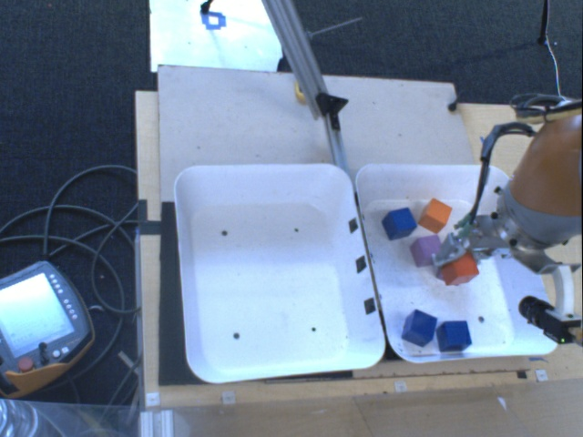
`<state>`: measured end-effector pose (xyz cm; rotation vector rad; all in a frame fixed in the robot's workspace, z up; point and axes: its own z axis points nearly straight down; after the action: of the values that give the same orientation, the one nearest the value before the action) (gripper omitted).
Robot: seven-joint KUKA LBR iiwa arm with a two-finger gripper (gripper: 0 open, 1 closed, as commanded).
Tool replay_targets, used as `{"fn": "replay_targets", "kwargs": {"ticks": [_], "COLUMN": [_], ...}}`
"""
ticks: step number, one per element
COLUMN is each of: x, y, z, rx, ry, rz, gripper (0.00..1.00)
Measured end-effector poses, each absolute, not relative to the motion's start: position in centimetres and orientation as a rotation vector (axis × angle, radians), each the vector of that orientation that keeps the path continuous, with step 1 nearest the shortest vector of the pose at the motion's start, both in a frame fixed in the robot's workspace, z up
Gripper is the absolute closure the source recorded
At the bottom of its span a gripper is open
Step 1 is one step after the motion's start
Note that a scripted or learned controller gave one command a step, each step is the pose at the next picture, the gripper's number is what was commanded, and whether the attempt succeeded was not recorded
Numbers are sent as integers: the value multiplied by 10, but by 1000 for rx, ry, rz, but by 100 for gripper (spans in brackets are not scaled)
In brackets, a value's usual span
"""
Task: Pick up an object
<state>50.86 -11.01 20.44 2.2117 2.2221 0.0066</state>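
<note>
Gripper (453,260) is sitting low in the right bin (524,340), right on the red-orange block (462,269) beside the purple block (424,249). Honestly can't tell if it's clamping. I'd be squeezing squarely and lifting straight, avoiding dragging that purple neighbor.

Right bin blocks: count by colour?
Blue blocks: 3
Orange block: 1
Purple block: 1
Red-orange block: 1, at the gripper
Total: 6, all in the right bin
</note>
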Motion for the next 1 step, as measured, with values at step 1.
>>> {"fn": "replay_targets", "kwargs": {"ticks": [1], "x": [521], "y": [-51], "z": [203], "rx": [2209], "ry": [2234], "rz": [5], "gripper": [100]}}
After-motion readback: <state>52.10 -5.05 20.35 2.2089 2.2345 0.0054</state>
